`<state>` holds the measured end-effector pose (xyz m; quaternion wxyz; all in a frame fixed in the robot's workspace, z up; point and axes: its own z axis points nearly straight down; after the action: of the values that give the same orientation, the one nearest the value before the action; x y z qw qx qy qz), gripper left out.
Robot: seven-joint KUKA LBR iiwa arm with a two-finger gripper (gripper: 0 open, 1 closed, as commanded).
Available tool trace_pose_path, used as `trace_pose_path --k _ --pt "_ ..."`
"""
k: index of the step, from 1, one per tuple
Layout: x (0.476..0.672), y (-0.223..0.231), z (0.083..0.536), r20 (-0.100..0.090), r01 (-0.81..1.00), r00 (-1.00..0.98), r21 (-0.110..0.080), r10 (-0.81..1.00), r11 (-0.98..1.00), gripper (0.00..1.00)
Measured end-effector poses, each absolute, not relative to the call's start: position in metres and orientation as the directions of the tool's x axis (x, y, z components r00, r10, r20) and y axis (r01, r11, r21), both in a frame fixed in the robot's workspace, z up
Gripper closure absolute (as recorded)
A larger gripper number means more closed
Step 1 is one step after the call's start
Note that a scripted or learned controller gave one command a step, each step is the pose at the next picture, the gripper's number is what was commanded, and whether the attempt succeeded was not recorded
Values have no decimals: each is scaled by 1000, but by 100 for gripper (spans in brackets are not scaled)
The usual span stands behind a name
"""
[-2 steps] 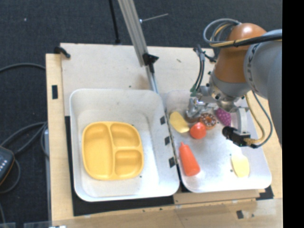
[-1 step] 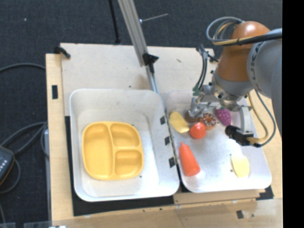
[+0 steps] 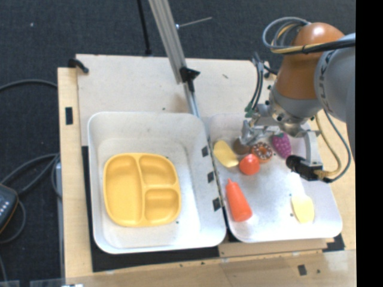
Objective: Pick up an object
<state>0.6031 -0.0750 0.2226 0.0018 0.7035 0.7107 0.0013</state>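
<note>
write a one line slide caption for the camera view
KUKA arm's gripper low in the right white bin among toy foods, beside a round red tomato; yellow divided plastic tray in the left white bin.

The grey KUKA arm with its orange wrist band (image 3: 302,61) is reaching in from the right, its metal two-finger gripper (image 3: 254,137) pointing downward.

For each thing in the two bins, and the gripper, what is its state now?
yellow divided tray: flat in the left bin, compartments bare
orange carrot: lying in the right bin
red ball: resting beside the yellow piece
pale yellow piece: lying apart, near the bin's right side
gripper: low over the right bin
</note>
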Motion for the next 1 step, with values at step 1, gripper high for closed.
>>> trace_pose_path --k 1 --pt "604 -75 233 -1 1000 -15 7 1000 15 100"
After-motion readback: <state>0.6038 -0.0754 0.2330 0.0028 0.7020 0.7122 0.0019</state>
